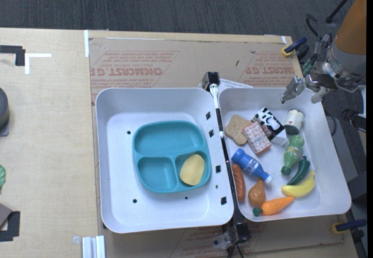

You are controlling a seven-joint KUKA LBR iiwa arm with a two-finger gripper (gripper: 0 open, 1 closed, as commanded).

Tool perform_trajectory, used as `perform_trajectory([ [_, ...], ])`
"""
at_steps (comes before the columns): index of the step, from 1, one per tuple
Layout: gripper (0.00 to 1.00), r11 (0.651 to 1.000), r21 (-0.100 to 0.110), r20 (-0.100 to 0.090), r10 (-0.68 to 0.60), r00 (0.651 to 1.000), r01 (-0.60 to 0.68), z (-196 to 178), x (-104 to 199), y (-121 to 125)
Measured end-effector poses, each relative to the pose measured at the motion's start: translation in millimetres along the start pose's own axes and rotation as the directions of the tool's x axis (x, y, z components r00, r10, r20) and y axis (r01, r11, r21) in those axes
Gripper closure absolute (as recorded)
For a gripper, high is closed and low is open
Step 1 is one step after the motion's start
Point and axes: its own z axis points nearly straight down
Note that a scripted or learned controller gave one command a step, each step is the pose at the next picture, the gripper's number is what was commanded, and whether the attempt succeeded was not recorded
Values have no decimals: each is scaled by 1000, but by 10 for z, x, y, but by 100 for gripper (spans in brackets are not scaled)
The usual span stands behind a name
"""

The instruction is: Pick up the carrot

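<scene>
The carrot lay at the near edge of the right bin, close to its front wall. It was orange and lay almost flat, with its thick end pointing right. Its left end touched a small brown pear-shaped toy. Just above its right end lay a yellow banana.

The gripper hung over the far right corner of the same bin, well apart from the carrot. Its fingers were spread apart and had nothing between them.

More toys sat in the right bin: a blue bottle, a green bottle, a slice of bread, a little pink box, a black and white toy and a red-brown sausage by the left wall.

The left bin had a blue tray in it. A yellow round thing sat in the tray's lower right part.

Both bins rested on a sheet of cardboard on the desk.
</scene>
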Motion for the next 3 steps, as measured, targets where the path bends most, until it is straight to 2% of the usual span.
perform_trajectory([
  [1,0,979,4,-1,205,979,-205,-255,460,-723],
  [2,0,988,3,-2,156,988,-156,583,806,-1344],
  [3,0,965,0,-3,-263,965,263,901,587,-1339],
])
